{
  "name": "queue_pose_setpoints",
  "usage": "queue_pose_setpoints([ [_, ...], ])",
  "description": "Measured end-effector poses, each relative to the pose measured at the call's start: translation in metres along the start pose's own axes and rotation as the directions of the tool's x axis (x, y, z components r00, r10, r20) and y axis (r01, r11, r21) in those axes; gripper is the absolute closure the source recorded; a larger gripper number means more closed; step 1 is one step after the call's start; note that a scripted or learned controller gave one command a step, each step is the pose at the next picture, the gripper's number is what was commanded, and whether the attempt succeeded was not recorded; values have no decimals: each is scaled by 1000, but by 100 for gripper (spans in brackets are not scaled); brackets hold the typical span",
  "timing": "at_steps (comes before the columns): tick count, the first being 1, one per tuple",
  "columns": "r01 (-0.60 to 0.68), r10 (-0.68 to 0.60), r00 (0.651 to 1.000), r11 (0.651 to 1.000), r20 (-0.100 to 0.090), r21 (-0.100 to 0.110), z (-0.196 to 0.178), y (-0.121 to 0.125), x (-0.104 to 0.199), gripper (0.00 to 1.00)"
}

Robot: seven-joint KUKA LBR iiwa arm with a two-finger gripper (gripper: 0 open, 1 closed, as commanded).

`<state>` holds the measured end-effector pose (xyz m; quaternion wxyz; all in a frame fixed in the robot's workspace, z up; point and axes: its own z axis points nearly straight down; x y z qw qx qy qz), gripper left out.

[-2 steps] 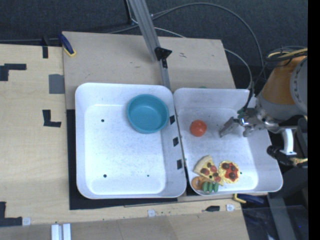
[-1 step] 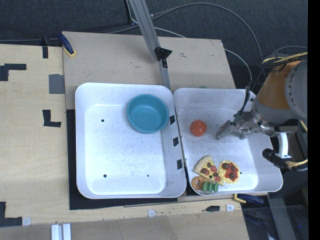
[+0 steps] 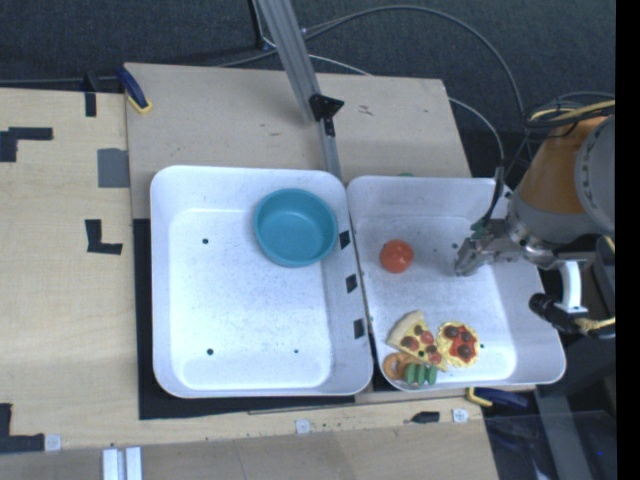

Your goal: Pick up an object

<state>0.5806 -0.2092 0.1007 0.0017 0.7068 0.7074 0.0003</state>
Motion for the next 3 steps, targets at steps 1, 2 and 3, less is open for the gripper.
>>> queue_pose_setpoints([
  [1, 0, 0, 1000, 1000, -1, -1, -59, 6, 6, 100],
  [2, 0, 0, 1000, 1000, -1, -2, -121, 3, 10, 100],
  [3, 0, 0, 1000, 1000, -1, -1, -173, 3, 9, 100],
])
